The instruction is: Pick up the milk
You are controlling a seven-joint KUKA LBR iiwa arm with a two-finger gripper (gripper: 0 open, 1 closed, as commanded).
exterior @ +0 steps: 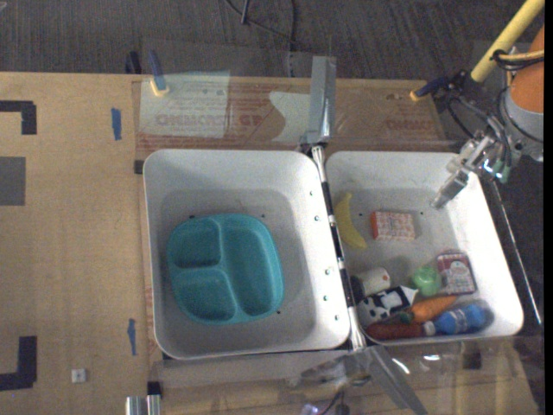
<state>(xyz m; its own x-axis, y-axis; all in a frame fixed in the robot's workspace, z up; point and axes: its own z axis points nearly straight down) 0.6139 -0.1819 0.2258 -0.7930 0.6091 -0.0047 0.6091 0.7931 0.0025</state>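
Observation:
The milk (pixel 388 302) is a small carton with black and white cow patches, lying on its side near the front left of the right bin (pixel 492 232). My gripper (pixel 444 194) hangs over that bin's far right part, close to its right wall. It is well away from the milk, up and to the right of it, with nothing seen in its hold. The grey arm with the orange band (pixel 527 93) comes in from the upper right.
Around the milk lie a white cup (pixel 374 279), a green piece (pixel 425 279), a carrot (pixel 435 307), a blue bottle (pixel 460 320) and a red carton (pixel 455 273). A banana (pixel 348 221) and an orange box (pixel 393 225) lie farther back. The left bin (pixel 173 180) holds a teal divided plate (pixel 225 268).

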